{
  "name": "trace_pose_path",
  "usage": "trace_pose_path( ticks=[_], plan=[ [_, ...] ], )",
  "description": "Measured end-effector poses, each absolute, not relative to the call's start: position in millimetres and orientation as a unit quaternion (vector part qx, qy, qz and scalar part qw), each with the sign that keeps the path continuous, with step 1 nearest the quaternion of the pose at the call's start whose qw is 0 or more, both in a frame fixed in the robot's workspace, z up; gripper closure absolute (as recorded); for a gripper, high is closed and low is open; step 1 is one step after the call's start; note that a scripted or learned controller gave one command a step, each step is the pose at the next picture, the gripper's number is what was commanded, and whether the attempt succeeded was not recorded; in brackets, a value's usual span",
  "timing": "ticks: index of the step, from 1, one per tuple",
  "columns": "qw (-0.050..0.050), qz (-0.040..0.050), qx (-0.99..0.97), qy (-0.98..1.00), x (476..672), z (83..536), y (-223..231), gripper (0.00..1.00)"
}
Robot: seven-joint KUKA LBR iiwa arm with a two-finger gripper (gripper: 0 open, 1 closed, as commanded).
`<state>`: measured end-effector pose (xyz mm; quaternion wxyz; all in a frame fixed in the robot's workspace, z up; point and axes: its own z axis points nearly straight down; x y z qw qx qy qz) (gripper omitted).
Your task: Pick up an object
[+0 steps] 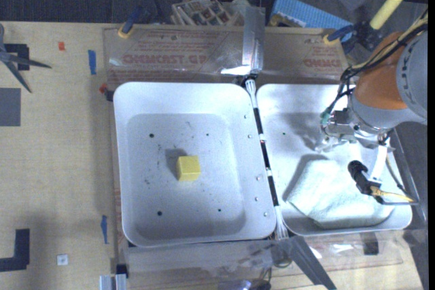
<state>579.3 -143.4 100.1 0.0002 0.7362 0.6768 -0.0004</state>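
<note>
- The only obvious thing to pick is a small yellow block (189,168), sitting a bit low of centre in the left bin (136,105). It's flat on the floor of the bin, well apart from all four walls, so it looks like it's just lying loose there with nothing crowding it.
- The tool (334,138) is over in the right bin (285,105), toward the 3 o'clock side of the view, hanging under the grey arm with the orange band (380,93). Can't tell from here if it's wide or narrow, the wrist and cables blur it together. Nothing is visibly in it.
- So the block sits off at roughly 9 o'clock from the tool, with the ridge where the two bins meet (264,153) between them. My guess is the arm has to lift over that ridge and come across before it can go down on the block.
- Right bin has a bright white patch at about 5 o'clock of its floor, could be glare or a sheet, hard to say.
- A black cable with a yellow-tipped end (370,185) dangles just below the wrist; might drag on the bin rim, judging by how low it hangs.
- Past 12 o'clock on the tabletop (54,146) there's a taped plastic strip and general clutter, not in the way.
</note>
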Motion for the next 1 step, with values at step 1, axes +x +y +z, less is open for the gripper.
trace_pose_path(
  ticks=[1],
  plan=[
    [0.000,-0.0011,0.837,0.547,647.0,147.2,-189.3,1.00]
  ],
)
